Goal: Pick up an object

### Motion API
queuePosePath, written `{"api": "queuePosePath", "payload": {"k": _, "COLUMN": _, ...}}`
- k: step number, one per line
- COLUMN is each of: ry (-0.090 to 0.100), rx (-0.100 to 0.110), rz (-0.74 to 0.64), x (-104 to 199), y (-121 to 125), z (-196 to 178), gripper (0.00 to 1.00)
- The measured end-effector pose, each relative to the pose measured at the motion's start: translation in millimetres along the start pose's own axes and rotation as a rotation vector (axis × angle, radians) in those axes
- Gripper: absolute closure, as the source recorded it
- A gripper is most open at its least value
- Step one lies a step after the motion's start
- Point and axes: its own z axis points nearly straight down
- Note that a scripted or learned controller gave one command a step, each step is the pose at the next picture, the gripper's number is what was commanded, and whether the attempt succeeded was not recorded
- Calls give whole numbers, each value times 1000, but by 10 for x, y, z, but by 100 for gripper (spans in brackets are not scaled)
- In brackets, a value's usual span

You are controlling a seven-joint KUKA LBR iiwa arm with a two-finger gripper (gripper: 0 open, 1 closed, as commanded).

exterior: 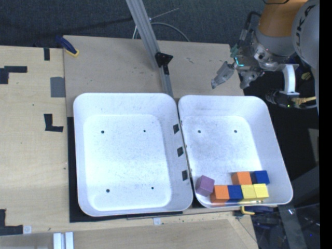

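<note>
The blocks at the bottom of the right bin point(270, 139) lie nearest to the camera, packed together against its lower wall. Going from left to right, there is first a purple block point(206, 184), which sits a little apart from the others and is turned at an angle, close to the wall between the two bins. Just beside it comes an orange block point(221, 192), then a blue block point(235, 191) touching it, and then two yellow blocks point(254, 191) side by side in the same row. Behind this row stand a second orange block point(241, 178) and a second blue block point(260, 177), touching each other (they form a short upper row). The left bin point(78, 139) is beside the right one, and their inner walls meet in the middle of the bench point(104, 66). A grey metal rail point(145, 25) crosses the bench at a slant above the bins and ends near their shared upper corner. The arm point(282, 19) with its orange band reaches in at the top right. Its gripper point(224, 75) hangs above the bench just beyond the upper edge of the right bin, well apart from the blocks. The two fingers stand apart from each other, and nothing is between them.
</note>
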Motion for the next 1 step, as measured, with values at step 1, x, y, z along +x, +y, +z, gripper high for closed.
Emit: {"api": "queuePosePath", "payload": {"k": 1, "ry": 0, "rx": 8, "rz": 1, "x": 164, "y": 172, "z": 934, "gripper": 0}}
